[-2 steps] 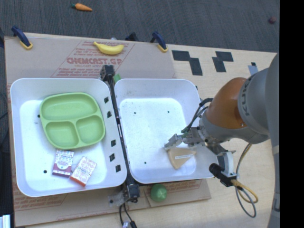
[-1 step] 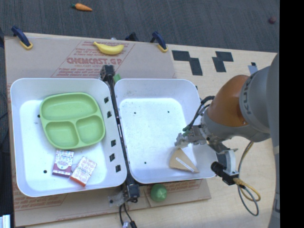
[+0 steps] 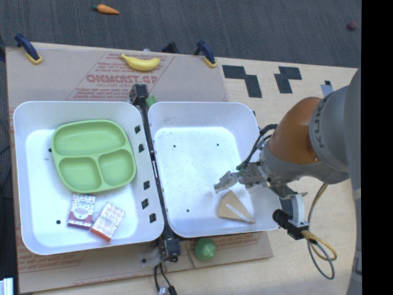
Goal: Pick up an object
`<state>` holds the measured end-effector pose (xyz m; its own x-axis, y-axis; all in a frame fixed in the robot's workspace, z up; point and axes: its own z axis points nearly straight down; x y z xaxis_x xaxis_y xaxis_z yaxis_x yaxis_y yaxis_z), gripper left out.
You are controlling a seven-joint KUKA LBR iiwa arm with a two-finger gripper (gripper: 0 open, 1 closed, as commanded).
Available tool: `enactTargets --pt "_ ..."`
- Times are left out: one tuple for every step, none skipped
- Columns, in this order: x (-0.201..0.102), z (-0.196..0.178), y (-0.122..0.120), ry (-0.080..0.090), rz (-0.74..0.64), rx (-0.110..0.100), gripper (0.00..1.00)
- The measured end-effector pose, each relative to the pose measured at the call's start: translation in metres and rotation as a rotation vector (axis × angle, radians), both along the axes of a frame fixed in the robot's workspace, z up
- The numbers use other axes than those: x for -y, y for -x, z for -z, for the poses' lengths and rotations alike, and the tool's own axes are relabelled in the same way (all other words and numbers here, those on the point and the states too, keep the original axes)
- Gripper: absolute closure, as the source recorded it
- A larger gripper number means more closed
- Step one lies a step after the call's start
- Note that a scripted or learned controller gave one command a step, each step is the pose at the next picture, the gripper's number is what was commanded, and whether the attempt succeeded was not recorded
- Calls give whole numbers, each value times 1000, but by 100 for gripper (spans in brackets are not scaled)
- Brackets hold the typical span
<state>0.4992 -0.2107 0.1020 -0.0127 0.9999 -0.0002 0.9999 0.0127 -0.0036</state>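
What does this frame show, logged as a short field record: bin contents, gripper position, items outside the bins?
left bin: green three-compartment plastic plate; two small red-and-white packets in front of it
right bin: tan wedge-shaped block near the front right corner
gripper: low over the right bin, just above the wedge, not holding it
outside bins: yellow banana, green ball, orange carrot on the floor

Grey arm carried a glossy orange band above the wrist. Black cables looped beside the band. Gripper was pale metallic grey. A black block and yellow cable loop hung off the wrist's underside.
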Motion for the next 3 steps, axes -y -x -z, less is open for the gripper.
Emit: enactTargets --pt "-1 10 -91 -2 8 3 0" --pt "0 -73 -158 0 7 5 0" --pt "0 -72 -158 -1 6 2 0"
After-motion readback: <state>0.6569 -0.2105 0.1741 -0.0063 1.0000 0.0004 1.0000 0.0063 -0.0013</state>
